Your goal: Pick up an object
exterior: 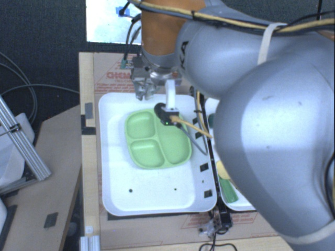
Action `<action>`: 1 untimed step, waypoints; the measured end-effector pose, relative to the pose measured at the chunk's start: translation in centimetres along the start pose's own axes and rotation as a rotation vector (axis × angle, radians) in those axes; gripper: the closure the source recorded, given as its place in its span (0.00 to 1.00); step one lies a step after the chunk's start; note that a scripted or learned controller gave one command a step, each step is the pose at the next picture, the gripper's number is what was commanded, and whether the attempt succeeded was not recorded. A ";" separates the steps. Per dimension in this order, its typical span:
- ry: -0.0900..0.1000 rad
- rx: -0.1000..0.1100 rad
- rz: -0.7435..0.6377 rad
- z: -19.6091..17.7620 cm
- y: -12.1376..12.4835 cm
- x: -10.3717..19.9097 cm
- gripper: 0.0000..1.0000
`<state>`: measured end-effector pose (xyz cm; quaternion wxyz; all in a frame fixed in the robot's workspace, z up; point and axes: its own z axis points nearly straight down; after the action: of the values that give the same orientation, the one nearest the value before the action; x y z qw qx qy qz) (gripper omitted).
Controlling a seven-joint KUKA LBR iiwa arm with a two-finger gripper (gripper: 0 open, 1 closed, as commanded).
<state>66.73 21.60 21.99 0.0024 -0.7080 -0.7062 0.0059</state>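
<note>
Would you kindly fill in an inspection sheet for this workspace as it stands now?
Surface: two shallow white bins side by side; left bin, right bin largely behind the arm.
Job's things: light green three-compartment plastic plate lying flat in the left bin.
Clutter: green and yellow items in the right bin, unclear.
Grippers: gripper above the plate's far edge; finger state unclear.
Cables: tan cable crossing the plate's right side; black cables left.
Surroundings: cardboard base, aluminium rail.
</note>
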 end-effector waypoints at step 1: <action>0.005 -0.011 -0.003 2.4 0.1 0.0 1.00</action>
<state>66.80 21.59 19.62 0.0001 -0.7070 -0.7072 0.0002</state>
